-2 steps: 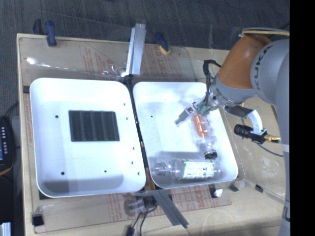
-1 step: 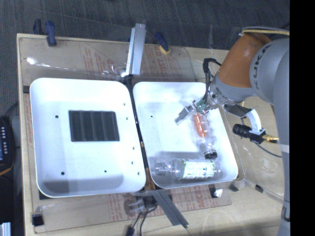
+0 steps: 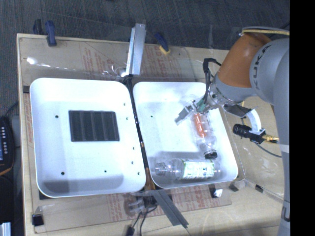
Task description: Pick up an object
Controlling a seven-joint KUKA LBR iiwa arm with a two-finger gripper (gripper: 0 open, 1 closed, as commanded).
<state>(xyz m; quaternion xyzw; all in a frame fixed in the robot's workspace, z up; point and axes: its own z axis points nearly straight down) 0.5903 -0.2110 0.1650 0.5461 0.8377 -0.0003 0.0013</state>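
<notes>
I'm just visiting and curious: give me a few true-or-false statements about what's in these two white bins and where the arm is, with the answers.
1. The left bin holds a dark ribbed rectangle. True.
2. Both bottles lie in the left bin. False: the bottle with the green-and-white label and the small bottle with the orange label lie in the right bin.
3. The gripper is over the right bin. True.
4. The green-labelled bottle stands upright. False: it lies on its side along the near wall.

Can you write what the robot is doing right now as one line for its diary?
arm: over right bin | gripper: at top of small bottle | green-label bottle: lying at near wall | left bin: dark grid
</notes>
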